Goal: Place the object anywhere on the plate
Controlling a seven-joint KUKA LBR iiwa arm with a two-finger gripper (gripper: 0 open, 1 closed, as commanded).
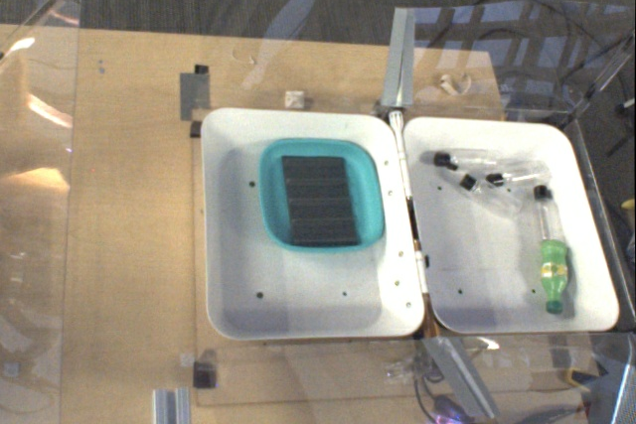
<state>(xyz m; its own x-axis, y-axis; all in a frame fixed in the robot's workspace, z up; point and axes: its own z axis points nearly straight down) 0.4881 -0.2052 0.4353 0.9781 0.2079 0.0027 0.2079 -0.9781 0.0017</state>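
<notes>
Teal plate [321, 195] sits unloaded; the green bottle [554, 275] lies in the right bin [596, 313], unpicked; gripper state: cannot tell.

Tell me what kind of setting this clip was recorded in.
Probably a robotics lab or test cell. A wooden bench carries two shallow white bins side by side, clear panels ring it, and cables trail over carpeted floor. The left bin holds a teal plate; the right, a green bottle.
</notes>
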